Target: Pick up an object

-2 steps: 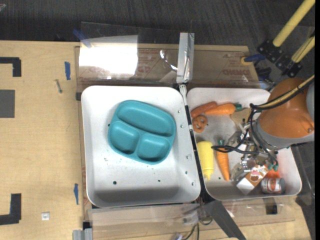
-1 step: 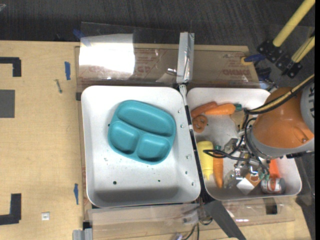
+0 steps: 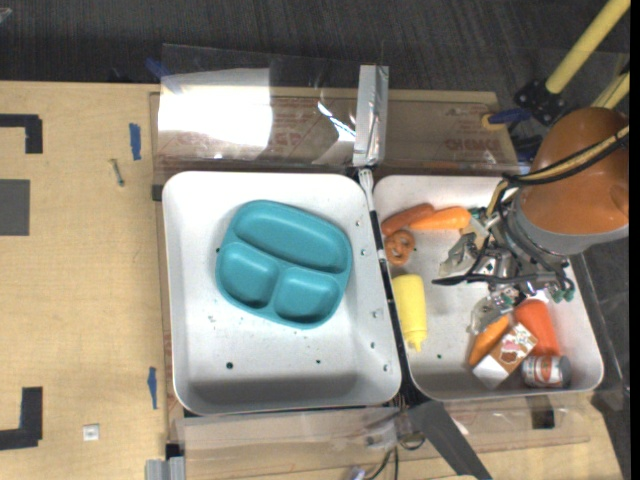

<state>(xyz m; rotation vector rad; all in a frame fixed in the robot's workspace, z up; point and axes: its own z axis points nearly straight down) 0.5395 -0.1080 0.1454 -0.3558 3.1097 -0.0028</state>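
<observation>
My gripper (image 3: 446,272) hangs low over the middle of the right bin (image 3: 590,368), below the orange wrist band. Its two dark fingers point left and stand apart, open, with only white bin floor between them. A carrot (image 3: 438,218) lies just above it at the bin's far side, next to a small round orange fruit (image 3: 399,246). A yellow bottle (image 3: 410,310) lies to the gripper's left along the bin's left wall. Below the gripper lie two more orange carrots (image 3: 490,336), a small carton (image 3: 510,352) and a can (image 3: 545,371).
The left bin (image 3: 200,368) holds a teal divided plate (image 3: 285,262). A narrow ridge (image 3: 385,298) separates the two bins. The arm's body (image 3: 580,183) covers the right bin's far right corner. Brown bench surface lies to the left.
</observation>
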